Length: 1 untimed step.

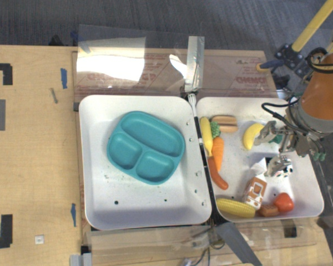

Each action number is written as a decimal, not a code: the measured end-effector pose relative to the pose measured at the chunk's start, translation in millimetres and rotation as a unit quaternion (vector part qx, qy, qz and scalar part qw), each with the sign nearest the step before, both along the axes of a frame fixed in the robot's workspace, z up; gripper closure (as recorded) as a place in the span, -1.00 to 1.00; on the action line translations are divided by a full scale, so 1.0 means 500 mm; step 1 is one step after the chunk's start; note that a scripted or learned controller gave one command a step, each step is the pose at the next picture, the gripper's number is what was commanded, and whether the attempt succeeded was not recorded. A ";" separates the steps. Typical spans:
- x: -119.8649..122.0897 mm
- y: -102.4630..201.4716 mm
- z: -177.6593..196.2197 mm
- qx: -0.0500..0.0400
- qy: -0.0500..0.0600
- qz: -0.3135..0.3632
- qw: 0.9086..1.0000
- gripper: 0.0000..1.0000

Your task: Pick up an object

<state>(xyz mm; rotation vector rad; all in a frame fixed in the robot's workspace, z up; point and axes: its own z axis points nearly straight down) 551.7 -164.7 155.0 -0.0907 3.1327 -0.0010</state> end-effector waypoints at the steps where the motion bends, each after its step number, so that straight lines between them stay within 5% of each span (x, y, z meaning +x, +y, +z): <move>1: -0.115 -0.005 -0.087 -0.001 -0.001 -0.014 1.000 -1.00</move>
